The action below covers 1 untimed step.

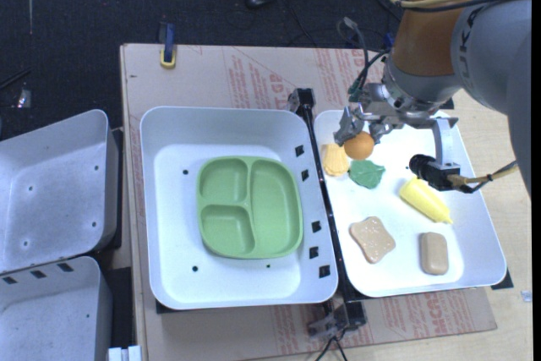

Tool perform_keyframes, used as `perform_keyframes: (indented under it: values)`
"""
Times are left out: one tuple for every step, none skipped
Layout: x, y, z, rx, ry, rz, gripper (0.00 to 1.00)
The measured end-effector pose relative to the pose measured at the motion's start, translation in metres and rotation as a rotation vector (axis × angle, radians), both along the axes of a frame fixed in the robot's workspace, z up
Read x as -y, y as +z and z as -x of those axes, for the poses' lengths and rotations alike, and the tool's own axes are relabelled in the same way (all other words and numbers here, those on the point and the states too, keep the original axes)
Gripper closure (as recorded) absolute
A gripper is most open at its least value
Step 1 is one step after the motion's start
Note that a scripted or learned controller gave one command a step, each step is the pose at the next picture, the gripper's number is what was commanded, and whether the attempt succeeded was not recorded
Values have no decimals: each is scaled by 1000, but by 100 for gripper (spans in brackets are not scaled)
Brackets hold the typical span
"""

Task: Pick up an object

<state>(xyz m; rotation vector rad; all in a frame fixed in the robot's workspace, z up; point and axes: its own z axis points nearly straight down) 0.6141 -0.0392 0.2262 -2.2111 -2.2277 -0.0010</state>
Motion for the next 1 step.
perform_keyframes:
  values:
    - [-53,2,2,0,1,0,100]
